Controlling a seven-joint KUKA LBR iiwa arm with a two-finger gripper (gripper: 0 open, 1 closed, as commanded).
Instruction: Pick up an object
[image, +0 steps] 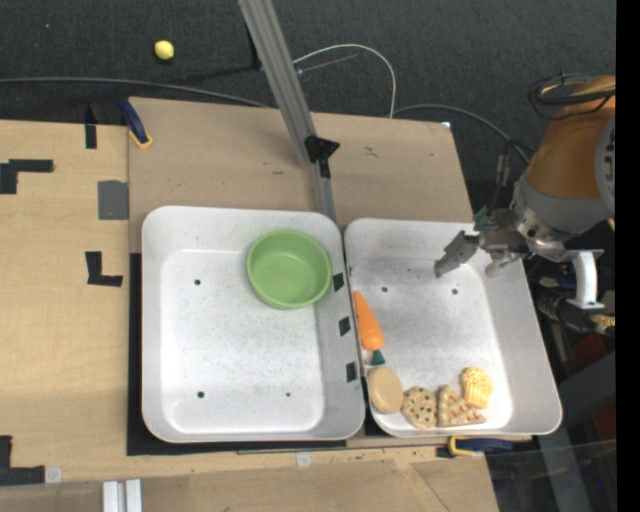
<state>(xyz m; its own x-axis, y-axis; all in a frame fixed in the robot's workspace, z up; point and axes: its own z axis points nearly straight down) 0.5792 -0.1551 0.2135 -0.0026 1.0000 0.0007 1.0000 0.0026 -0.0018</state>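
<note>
While the arm hangs over the right bin, the things lie like this:

Carrot: a small orange toy carrot (367, 319) with a green tip lies near the left wall of the right white bin (520, 310), green end pointing to the front.
Front row: a round tan bun-like toy (385, 389), a brown cookie with dark dots (419, 406), a pink and tan piece (452, 408) and a yellow corn-like toy (476, 385) lie close together along the front wall of that bin.
Bowl: a round green plastic bowl (289, 268) sits upright in the back right part of the left white bin (170, 330).
Arm: the grey arm with the orange band (572, 160) leans in from the right, wrist low.
Gripper: the two-finger gripper (478, 256) is spread apart with nothing between its fingers, over the back of the right bin, well apart from the toys.
Hard to see: the arm is cut off at the right, and the pink and tan piece is too small to name.
</note>
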